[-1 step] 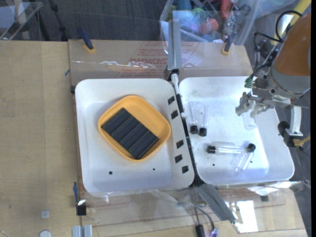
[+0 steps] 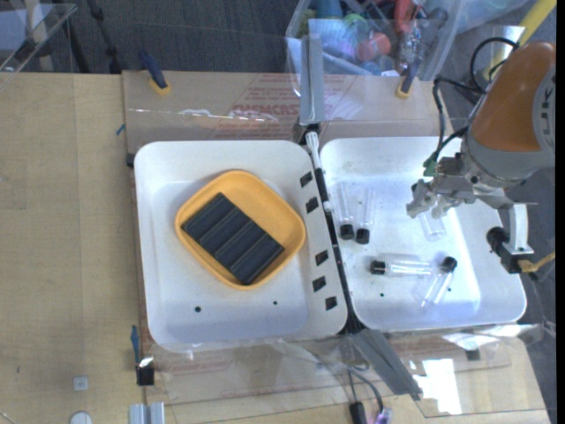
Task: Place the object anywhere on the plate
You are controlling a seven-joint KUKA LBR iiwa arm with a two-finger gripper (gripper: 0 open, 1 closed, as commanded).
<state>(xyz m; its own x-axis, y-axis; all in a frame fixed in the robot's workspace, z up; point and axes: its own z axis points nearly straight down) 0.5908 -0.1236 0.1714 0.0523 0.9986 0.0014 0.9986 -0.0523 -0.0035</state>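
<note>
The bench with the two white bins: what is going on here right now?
A grey and orange robot arm reaches in over the right bin, its gripper hanging above several clear tubes with black caps that lie on the bin floor. The yellow plate sits in the left bin with a dark ridged pad on it. None of the tubes lies on the plate yet.

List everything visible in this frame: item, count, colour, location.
Bins: two, white, side by side on the bench.
Plate: one, yellow-orange with a dark ribbed insert, in the left bin.
Tubes: about four, clear with black caps, loose in the right bin.
Storage box: one, clear, colourful items inside, behind the bins.
Arm: one, grey with an orange band, over the right bin.
Gripper: one, above the right bin's upper part.
</note>
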